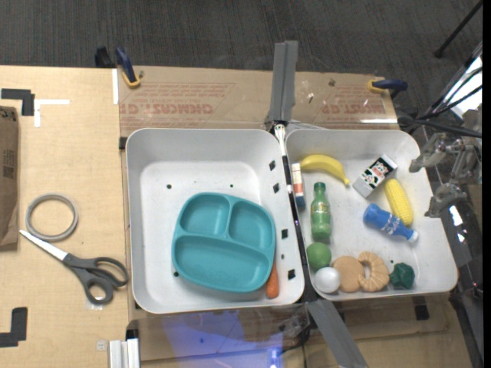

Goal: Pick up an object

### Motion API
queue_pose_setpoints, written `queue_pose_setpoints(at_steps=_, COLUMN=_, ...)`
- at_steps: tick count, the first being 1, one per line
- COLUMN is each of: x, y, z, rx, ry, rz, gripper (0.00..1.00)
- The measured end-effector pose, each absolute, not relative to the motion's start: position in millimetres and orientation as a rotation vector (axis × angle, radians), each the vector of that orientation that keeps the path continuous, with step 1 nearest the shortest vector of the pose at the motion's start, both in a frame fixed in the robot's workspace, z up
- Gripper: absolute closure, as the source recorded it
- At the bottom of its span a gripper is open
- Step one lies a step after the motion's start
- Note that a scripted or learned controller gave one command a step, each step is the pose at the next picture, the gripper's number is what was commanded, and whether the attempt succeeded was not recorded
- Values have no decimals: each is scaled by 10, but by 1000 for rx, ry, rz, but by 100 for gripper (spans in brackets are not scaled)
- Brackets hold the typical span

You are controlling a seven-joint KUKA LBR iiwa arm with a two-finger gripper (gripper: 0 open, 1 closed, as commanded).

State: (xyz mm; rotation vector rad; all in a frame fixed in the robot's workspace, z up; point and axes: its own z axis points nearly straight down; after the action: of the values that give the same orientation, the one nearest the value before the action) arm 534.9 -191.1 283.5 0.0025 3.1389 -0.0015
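The right bin (430, 278) holds several small things: a banana (326, 165), a green bottle (319, 209), a black-and-white carton (377, 173), a corn cob (397, 199), a blue bottle (390, 222), a green ball (318, 253), a white ball (327, 279), a bagel (374, 271) and a dark green lump (401, 274). A marker (296, 184) lies along that bin's left wall. My gripper (443, 176) hangs at the bin's right rim, right of the corn cob and apart from every object.
The left bin (153, 167) carries a teal divided plate (225, 240) with an orange carrot (272, 284) by its right corner. On the bench at the left lie scissors (80, 265) and a tape roll (51, 215). Clamps (126, 67) hold cardboard behind the bins.
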Motion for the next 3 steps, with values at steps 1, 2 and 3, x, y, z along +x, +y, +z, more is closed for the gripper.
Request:
queue_pose_setpoints(at_steps=1, x=5125, y=-2154, z=1451, rx=222, ry=3132, rz=-1, gripper=0)
queue_pose_setpoints(at_steps=2, x=5312, y=-2213, z=921, rx=354, ry=3120, rz=0, gripper=0)
queue_pose_setpoints(at_steps=3, x=5517, y=-1522, z=918, rx=300, ry=3126, rz=1, gripper=0)
